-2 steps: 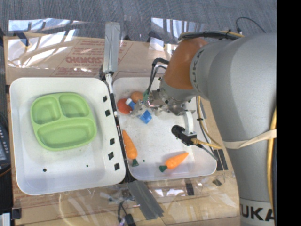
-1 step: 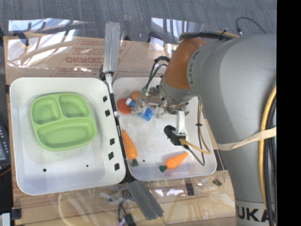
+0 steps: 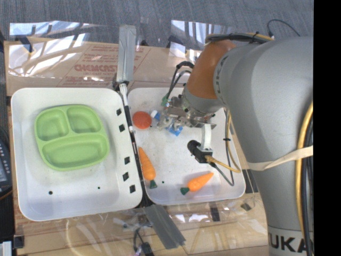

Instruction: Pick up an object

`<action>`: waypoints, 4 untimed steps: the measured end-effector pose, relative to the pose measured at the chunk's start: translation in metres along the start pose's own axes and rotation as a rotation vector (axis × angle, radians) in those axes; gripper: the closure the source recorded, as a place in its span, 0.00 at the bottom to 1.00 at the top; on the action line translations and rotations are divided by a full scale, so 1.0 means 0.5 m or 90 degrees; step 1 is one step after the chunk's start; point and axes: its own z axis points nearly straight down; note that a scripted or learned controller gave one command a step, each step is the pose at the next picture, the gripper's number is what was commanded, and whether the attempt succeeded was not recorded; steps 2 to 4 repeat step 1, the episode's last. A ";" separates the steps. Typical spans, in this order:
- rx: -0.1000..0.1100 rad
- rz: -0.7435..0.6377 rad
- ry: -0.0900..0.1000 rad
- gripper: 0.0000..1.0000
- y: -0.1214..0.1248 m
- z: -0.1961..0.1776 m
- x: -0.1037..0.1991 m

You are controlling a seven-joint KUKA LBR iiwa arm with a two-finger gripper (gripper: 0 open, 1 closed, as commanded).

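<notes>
1. Left bin point(image 3: 21, 159): holds a green divided plate point(image 3: 72, 136) w/ three compartments, sitting toward the far-left part. Bare white floor along the near edge and the right edge by the divider.
2. Right bin point(image 3: 176, 196): the arm point(image 3: 266, 105) comes in from the right and covers its far-right part; orange band point(image 3: 205, 73) sits above the wrist.
3. Gripper point(image 3: 170, 119) is low over the far-left part of the right bin, mid-bin across. Can't tell if the claw is released or clenched, the wrist hardware blocks it. Small blue bits point(image 3: 175, 131) show at its tip; can't tell what they are.
4. Red-orange ball point(image 3: 141, 120): just left of the gripper, close to the divider wall, far half of the right bin. Looks apart from the gripper, gap is narrow.
5. Carrot A point(image 3: 146, 166): lies along the left wall of the right bin, touching or nearly touching the divider, green end toward the near side. Tight against the edge.
6. Carrot B point(image 3: 198, 182): near-right part of the bin, tilted, green end pointing left. Close to the near wall.
7. Black-tipped cable part point(image 3: 197, 151) hangs over the bin centre-right, between the gripper and carrot B.
8. Open floor: middle of the right bin, between carrot A and the cable part.
</notes>
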 end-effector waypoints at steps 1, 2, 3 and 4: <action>-0.001 -0.087 0.000 1.00 -0.044 -0.260 0.054; -0.001 -0.087 0.000 1.00 -0.044 -0.260 0.054; -0.001 -0.087 0.000 1.00 -0.044 -0.260 0.054; -0.001 -0.087 0.000 1.00 -0.044 -0.260 0.054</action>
